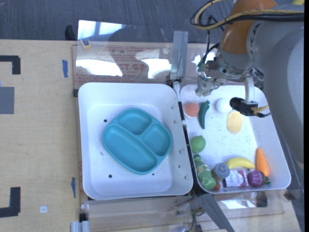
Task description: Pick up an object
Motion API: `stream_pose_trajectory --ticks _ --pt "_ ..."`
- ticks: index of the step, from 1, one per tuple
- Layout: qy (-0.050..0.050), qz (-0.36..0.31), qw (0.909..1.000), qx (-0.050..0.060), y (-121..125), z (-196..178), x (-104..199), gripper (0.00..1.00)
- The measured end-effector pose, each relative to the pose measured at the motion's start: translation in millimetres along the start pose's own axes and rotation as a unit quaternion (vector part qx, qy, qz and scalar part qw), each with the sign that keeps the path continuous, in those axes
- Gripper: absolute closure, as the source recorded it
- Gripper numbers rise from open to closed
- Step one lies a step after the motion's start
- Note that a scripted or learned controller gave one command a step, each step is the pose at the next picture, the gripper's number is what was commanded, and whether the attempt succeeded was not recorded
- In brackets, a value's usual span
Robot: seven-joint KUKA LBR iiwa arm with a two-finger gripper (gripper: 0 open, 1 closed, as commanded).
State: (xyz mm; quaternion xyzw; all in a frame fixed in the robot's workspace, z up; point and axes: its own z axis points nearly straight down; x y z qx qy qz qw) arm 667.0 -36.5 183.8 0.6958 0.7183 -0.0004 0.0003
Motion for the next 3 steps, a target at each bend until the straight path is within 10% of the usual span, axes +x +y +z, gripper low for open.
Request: stream_pose_trajectory --ticks 1,2,3 --pt "0.0 0.0 1.0 0.0 0 -1 0 0.0" --pt "0.0 -0.045 0.999 -0.002 -1 97 -66 0.0" --pt "-0.001 -0.048 0.9988 -0.003 1 86 -64 1.0"
